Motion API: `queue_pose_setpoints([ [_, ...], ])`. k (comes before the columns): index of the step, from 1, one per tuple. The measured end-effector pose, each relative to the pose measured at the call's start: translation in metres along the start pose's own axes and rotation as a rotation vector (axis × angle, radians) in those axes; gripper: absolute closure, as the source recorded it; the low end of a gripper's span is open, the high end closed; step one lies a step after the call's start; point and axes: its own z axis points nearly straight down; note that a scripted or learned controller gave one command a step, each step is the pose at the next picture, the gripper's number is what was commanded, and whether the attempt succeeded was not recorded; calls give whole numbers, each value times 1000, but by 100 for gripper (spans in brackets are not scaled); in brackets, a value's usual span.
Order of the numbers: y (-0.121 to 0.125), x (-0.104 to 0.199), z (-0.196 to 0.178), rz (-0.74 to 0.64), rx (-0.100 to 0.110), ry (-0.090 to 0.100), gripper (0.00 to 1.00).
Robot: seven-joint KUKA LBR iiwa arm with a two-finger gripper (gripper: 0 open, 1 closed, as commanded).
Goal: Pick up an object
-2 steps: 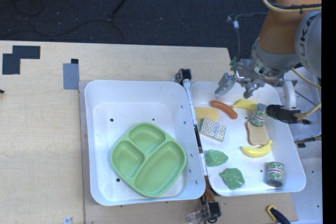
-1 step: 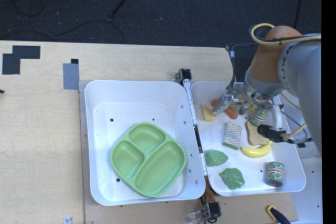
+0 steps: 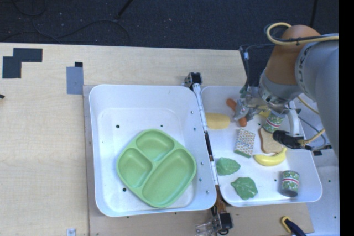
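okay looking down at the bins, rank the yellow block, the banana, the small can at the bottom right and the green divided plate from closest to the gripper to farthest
1. Yellow block, just left of the gripper.
2. Banana, below it in the right bin.
3. Small can, in that bin's lower right corner.
4. Green divided plate, across in the left bin.

Two shallow white plastic bins sit side by side on the pale wooden table (image 3: pixel 44 146). The left bin (image 3: pixel 105 113) holds a green three-compartment plastic plate (image 3: pixel 156 167), lying toward its near right corner. The right bin (image 3: pixel 310 188) holds the rest: a yellow block (image 3: pixel 217 121) against its left wall, a small orange carrot-shaped piece (image 3: pixel 231 103) behind it, and a patterned rectangular pouch (image 3: pixel 244 142) near the middle. Right of the pouch lies a yellow toy banana (image 3: pixel 269 159), touching a tan bread-slice shape (image 3: pixel 270 143) behind it. Two green leaf-shaped pieces (image 3: pixel 227 165) lie nearer the front, one before the other, and a small printed can (image 3: pixel 289 182) stands at the front right. The hand (image 3: pixel 243 113) hangs over the back of the right bin, between the carrot piece and a second can (image 3: pixel 272 120).
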Motion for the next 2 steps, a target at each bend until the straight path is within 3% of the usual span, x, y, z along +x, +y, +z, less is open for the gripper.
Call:
queue_pose_setpoints([
  [1, -5, 64, -203, -7, -1, 0, 100],
  [2, -37, 118, -159, -6, 3, 1, 100],
])
